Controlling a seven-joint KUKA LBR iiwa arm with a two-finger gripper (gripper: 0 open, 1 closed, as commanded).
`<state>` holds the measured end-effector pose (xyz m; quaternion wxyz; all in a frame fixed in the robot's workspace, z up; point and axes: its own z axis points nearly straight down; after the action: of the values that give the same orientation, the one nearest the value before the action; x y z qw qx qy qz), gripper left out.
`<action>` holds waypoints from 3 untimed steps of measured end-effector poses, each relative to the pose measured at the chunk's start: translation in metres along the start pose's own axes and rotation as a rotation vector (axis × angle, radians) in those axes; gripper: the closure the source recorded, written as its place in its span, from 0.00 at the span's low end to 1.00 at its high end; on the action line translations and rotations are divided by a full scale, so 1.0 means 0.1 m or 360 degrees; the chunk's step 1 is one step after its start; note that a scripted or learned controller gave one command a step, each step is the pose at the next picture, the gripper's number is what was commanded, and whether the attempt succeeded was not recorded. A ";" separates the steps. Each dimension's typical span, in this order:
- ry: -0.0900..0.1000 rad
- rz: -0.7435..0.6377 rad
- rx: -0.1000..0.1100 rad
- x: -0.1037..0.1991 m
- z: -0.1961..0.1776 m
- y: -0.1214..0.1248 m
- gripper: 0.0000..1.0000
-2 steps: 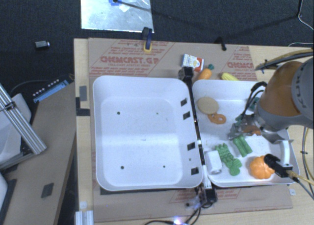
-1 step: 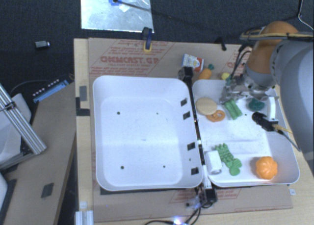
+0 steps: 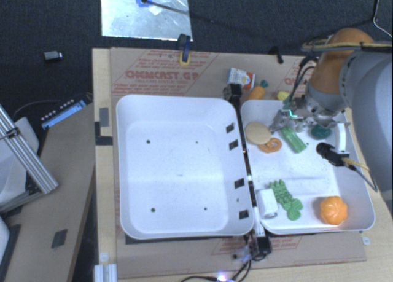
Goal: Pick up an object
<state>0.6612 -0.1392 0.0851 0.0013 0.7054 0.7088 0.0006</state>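
Observation:
My gripper (image 3: pixel 285 120) hangs low over the back of the right bin (image 3: pixel 356 195), reaching in from the right. A green oblong block (image 3: pixel 295 141) lies just under and in front of it, and I see nothing held. Left of the block are a tan round disc (image 3: pixel 257 132) and an orange ring-shaped piece (image 3: pixel 271 145). A teal piece (image 3: pixel 320 131) sits to the right of the gripper, partly hidden by the wrist. Near the front lie a green knobbly toy (image 3: pixel 286 198), a white block (image 3: pixel 268 203) and an orange fruit (image 3: pixel 332 210).
The left bin (image 3: pixel 132 170) stands beside the right one, with a black-clipped divider between them. Behind the bins, on the cardboard, lie a small box (image 3: pixel 239 78), an orange piece (image 3: pixel 256 92) and a yellow piece (image 3: pixel 282 96).

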 end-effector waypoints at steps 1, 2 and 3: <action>0.0002 -0.0004 -0.0002 0.36 0.00 0.09 0.00; 0.0001 0.0006 0.0006 0.51 0.01 -0.47 0.00; 0.0001 0.0003 -0.0003 0.51 -0.11 -0.45 1.00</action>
<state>0.6162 -0.0886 0.0960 0.0018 0.7061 0.7081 0.0013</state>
